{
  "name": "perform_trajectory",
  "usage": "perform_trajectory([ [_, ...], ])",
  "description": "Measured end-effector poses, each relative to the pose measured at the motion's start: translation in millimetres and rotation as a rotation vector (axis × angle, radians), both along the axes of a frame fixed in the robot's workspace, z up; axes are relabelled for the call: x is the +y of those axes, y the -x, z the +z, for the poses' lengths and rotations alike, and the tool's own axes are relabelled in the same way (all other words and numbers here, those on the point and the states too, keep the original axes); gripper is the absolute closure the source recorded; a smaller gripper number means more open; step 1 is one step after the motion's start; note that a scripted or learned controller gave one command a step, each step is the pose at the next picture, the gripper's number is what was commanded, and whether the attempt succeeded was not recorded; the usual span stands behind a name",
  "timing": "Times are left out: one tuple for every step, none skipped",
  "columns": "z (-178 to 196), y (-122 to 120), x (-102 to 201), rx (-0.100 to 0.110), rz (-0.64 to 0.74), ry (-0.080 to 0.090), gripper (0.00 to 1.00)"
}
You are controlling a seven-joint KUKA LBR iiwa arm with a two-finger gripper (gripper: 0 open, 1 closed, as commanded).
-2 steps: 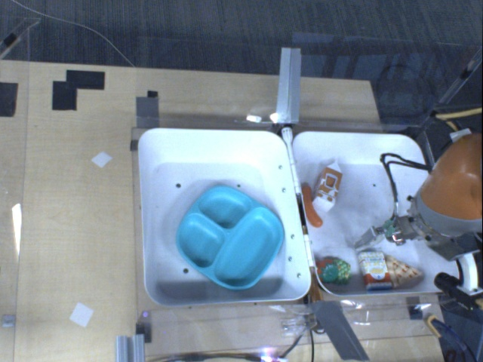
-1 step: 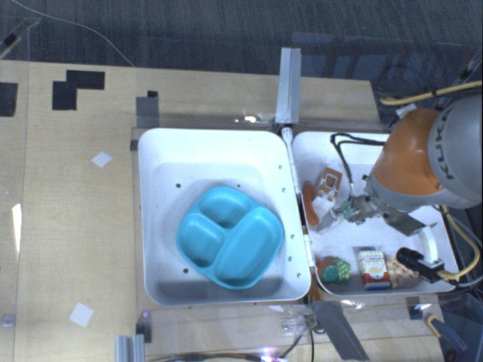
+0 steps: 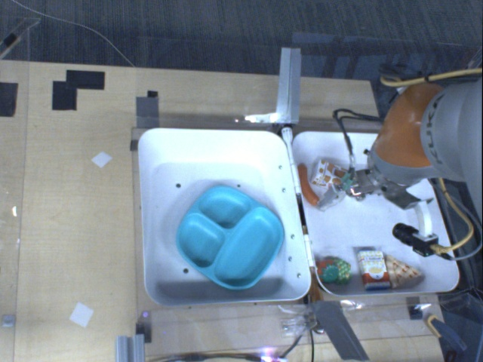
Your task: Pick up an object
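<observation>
Where the grey arm with its orange band (image 3: 411, 138) leans in from the right over the right-hand white bin (image 3: 445, 281), its bulk hides that bin's far corner. Its gripper (image 3: 349, 183) sits low beside a small white patterned packet (image 3: 326, 181); whether it touches the packet I cannot tell. An orange sausage-shaped piece (image 3: 306, 185) lies along the left wall. A blue three-compartment plastic tray (image 3: 230, 236) rests tilted in the left bin (image 3: 162, 157).

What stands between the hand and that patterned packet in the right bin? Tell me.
Nothing visible. The hand sits right at the patterned packet in the right bin, with no object between them. The orange sausage-shaped item lies on the packet's far side, against the bin's left wall.
</observation>
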State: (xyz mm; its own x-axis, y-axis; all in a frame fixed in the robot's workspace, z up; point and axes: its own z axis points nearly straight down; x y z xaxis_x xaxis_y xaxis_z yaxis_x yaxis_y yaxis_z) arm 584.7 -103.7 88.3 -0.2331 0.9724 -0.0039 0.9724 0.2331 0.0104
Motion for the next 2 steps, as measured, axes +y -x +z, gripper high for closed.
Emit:
perform_trajectory([
  [-1.1,-54.3,-9.2,0.004,0.164,0.001,0.00],
  [1.5,-72.9,-2.9,0.038,0.348,0.010,0.00],
])
